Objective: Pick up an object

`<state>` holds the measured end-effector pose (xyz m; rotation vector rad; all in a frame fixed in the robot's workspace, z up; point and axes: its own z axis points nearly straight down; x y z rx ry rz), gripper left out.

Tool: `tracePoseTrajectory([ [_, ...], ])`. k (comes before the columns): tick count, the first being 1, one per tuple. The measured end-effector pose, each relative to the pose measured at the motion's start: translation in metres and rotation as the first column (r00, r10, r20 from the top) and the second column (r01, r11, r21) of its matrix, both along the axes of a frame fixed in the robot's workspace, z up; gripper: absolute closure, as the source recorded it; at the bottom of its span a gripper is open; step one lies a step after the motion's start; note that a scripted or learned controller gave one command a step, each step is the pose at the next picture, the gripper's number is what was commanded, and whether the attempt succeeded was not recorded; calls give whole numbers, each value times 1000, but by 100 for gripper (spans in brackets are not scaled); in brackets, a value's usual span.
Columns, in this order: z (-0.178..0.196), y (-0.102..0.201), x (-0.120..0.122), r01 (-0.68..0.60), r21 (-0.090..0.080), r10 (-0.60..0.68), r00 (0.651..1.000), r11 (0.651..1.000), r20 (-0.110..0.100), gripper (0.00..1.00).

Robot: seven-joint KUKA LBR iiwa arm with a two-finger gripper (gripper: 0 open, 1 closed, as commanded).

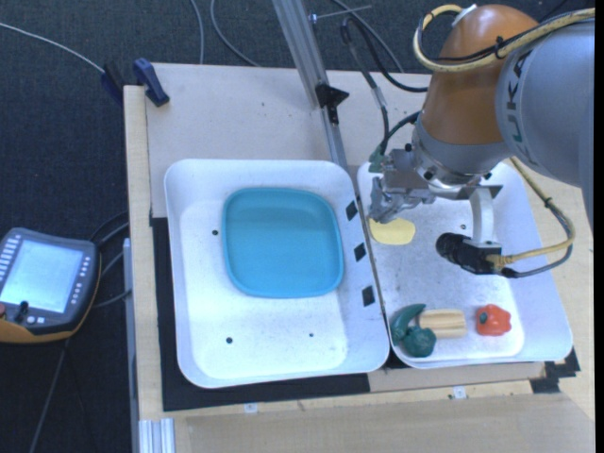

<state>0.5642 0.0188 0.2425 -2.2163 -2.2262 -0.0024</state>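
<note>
The right bin (538, 281) holds a pale yellow flat piece (394, 232) near its left wall, a dark green object (413, 329), a tan wooden block (444, 323) and a red pepper-like toy (492, 320) along its front edge. My gripper (389, 206) hangs low over the bin's back left corner, directly above the far edge of the yellow piece. Its fingers point down, and I cannot make out the gap between them. Nothing shows between them.
A blue square plate (283, 242) lies in the left bin (189, 281). A metal pole (307, 55) slants across the bench behind the bins. A black cable fitting (467, 251) hangs from the arm over the right bin. A handheld pendant (42, 281) rests off the bench at left.
</note>
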Motion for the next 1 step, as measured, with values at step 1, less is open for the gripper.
tracePoseTrajectory([
  [1,7,48,17,0,0,0,1000,1000,0,100],
])
